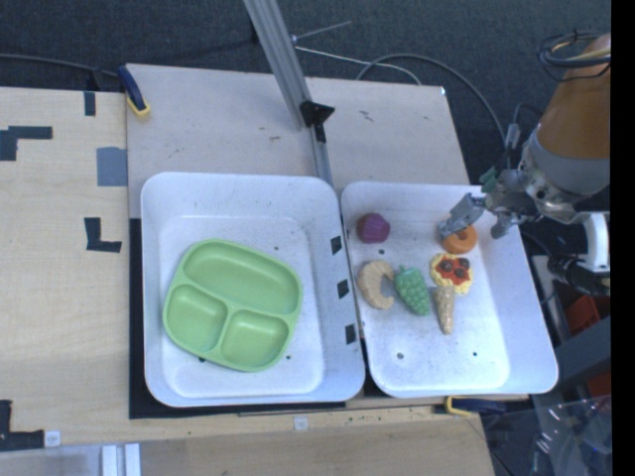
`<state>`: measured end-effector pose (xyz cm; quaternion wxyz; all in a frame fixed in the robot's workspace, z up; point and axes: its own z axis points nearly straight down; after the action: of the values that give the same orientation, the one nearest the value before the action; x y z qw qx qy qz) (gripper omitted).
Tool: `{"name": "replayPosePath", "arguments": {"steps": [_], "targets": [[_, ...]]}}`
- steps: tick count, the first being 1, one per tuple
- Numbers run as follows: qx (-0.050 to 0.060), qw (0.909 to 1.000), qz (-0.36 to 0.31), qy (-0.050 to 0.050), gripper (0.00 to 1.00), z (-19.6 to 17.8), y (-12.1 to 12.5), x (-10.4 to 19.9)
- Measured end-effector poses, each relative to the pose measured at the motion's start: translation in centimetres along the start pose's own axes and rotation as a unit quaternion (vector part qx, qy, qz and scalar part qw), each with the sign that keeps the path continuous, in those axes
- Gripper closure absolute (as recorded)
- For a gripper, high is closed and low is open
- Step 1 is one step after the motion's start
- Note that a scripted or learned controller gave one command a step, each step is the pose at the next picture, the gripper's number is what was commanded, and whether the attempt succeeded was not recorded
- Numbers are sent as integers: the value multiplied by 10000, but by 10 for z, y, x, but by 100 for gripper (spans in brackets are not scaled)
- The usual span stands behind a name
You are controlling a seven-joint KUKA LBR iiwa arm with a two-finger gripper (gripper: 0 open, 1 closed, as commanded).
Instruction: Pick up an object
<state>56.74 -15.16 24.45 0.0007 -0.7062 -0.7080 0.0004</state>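
We see our gripper (476,218) low over the right bin's (516,365) far right corner, beside a small orange toy (458,239), though we cannot tell its grip state.

A broad orange band (580,107) is seen above the wrist, followed by a rounded grey collar (568,167). Dark cables (568,48) are looped near the top. The gripper (483,216) is built of grey metal parts.
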Motion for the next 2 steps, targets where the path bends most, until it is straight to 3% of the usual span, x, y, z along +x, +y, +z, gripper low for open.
{"name": "replayPosePath", "arguments": {"steps": [1, 2], "targets": [[-2, 10000, 1, -1, 0, 0, 0, 0], [19, 10000, 8, -3, 0, 43, -3, 0]]}}
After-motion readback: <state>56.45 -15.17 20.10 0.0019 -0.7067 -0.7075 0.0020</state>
